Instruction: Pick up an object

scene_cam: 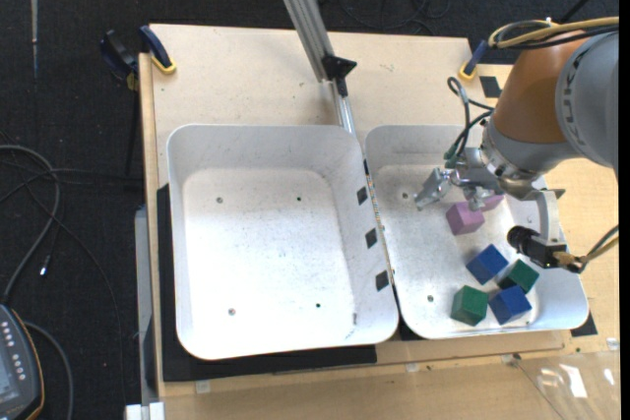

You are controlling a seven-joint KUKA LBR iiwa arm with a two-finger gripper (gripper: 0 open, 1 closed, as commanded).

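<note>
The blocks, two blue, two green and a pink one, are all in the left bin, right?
Not quite. They are in the right bin, not the left bin. The camera view shows two blue blocks, two green blocks and the pink block there, near the gripper.
</note>
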